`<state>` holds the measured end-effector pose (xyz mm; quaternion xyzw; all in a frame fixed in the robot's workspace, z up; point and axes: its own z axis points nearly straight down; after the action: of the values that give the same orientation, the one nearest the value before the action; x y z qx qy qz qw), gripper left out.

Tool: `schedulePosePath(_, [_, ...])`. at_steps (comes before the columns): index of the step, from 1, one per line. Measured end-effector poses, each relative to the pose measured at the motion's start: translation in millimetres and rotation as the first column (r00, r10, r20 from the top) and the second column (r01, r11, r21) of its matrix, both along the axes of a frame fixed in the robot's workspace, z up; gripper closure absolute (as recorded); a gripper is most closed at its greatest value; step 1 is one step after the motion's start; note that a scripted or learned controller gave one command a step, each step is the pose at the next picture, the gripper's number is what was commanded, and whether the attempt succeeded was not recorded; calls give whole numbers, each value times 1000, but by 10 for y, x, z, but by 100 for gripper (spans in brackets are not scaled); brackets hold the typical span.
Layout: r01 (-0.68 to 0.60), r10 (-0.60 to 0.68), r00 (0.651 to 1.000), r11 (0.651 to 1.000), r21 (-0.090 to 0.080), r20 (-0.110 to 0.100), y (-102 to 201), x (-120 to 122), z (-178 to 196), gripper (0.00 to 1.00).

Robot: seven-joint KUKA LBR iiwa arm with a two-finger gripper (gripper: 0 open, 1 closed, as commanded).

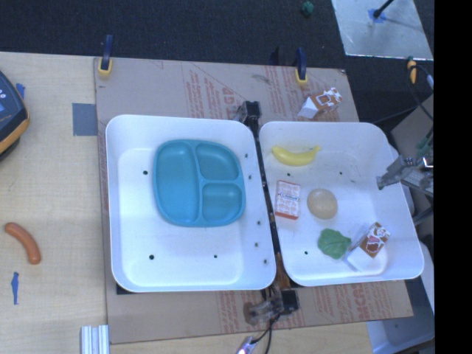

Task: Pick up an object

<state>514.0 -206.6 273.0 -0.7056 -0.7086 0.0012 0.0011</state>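
The right bin (383,140) holds a yellow banana (295,154) at its far left. A red-and-white packet (287,199) lies below the banana, with a beige round lump (322,203) beside it. Near the front are a green leafy piece (334,243) and a small red-and-white carton (372,240). My gripper (402,174) shows as grey metal at the right rim of this bin, partly cut off by the view's edge. It is apart from all the objects, and nothing is seen in it.
The left bin (125,198) holds a blue divided plate (199,182). A second small carton (321,103) lies on the cardboard behind the right bin. An orange sausage (23,242) rests on the bench at far left. Clamps (300,63) pin the cardboard's back edge.
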Motion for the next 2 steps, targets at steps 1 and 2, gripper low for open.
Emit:
schedulePosePath(1, [-2, 2, 1000, 1000, 1, -3, 642, 7, -1139, 0])
schedulePosePath(2, [-2, 2, 1000, 1000, 0, -1, 936, -123, -1531, 0])
